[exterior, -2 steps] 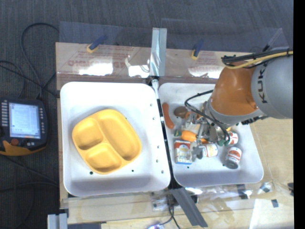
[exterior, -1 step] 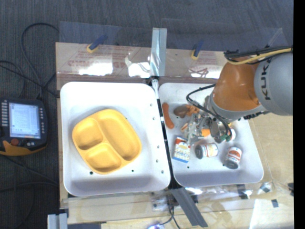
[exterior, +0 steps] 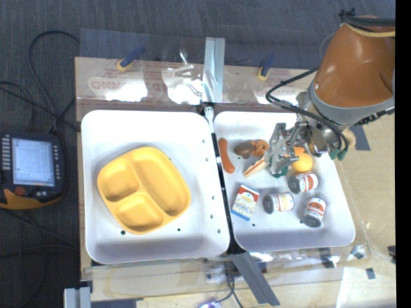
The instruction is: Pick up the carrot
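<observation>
Orange-red and slim, the carrot is lying lengthwise against the left wall of the right bin, in the middle of the frame, just beside the divide from the left bin. We are seeing nothing on top of it; a brown lump and a sandwich-like piece are sitting just to its right. Further right, the pincer is hanging low over the clutter, next to a yellow-orange fruit; we cannot tell how far its fingers are parted, and we are seeing nothing held in them. It is standing apart from the carrot. To do this step well, we are judging that the pincer should be shifting left, turning so its fingers are straddling the carrot's narrow width, and descending near the middle while keeping off the bin wall. The small cans and a carton are lying lower right; a yellow tray is sitting in the left bin.
</observation>
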